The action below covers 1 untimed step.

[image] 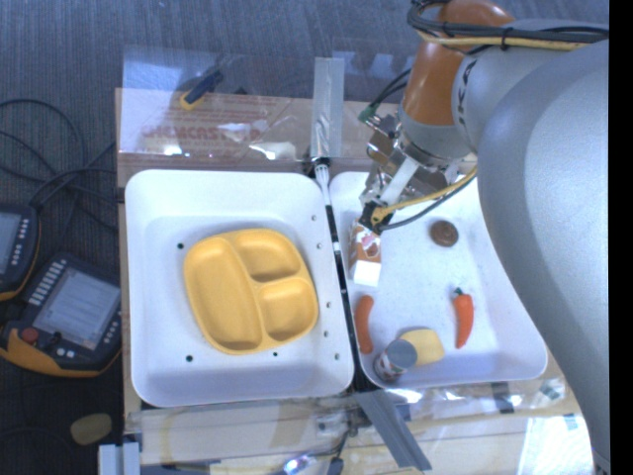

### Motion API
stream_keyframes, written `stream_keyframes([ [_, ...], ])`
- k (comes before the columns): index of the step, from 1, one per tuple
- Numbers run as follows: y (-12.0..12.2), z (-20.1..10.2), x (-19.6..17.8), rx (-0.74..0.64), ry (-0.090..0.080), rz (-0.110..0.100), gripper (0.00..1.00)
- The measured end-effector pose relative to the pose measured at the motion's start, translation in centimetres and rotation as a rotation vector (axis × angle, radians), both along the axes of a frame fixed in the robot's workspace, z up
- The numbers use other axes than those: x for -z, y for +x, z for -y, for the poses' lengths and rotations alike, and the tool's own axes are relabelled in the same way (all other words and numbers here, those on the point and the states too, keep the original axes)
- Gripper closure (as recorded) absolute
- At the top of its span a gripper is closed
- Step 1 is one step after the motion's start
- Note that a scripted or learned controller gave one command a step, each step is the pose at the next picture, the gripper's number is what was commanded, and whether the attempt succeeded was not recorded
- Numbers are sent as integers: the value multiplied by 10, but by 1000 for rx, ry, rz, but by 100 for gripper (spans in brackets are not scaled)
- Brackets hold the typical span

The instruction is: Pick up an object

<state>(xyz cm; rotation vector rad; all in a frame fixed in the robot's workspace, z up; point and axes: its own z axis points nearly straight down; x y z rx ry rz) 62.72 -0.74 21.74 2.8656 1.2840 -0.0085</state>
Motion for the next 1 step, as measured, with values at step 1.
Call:
stream_keyframes([
  [1, 18, 6, 13, 8, -1, 0, 100],
])
